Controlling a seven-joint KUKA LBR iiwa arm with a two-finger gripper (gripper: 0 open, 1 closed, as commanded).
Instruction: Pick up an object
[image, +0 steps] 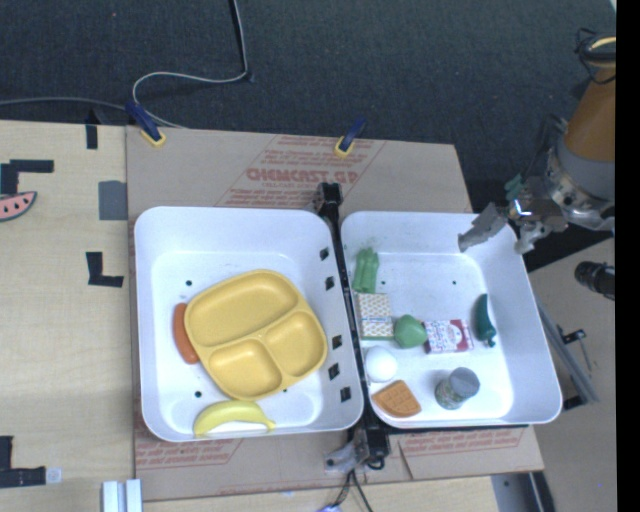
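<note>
Arm enters from the right and sits above the upper right corner of the right bin. Pincer hangs over that bin's top right rim, fingers spread apart with nothing between them; one grey finger points left over the rim, the other sits just beside the rim's outer edge.

Right bin contents, none touched by the pincer:
- light green object near the upper left, close to the divider.
- checkered card just below it.
- green rounded item touching the card's right edge.
- red and white carton lying flat, just right of the green rounded item.
- dark green object near the right wall, closest of the lot to the pincer but still apart from it.
- white ball at the left wall.
- orange waffle-like piece below the ball, at the front left corner.
- grey can near the front, tilted on its side.

Left bin: yellow divided tray fills the middle, an orange item tucked along its left edge, a banana at the front wall.

Both bins rest on a cardboard sheet on the counter.
</note>
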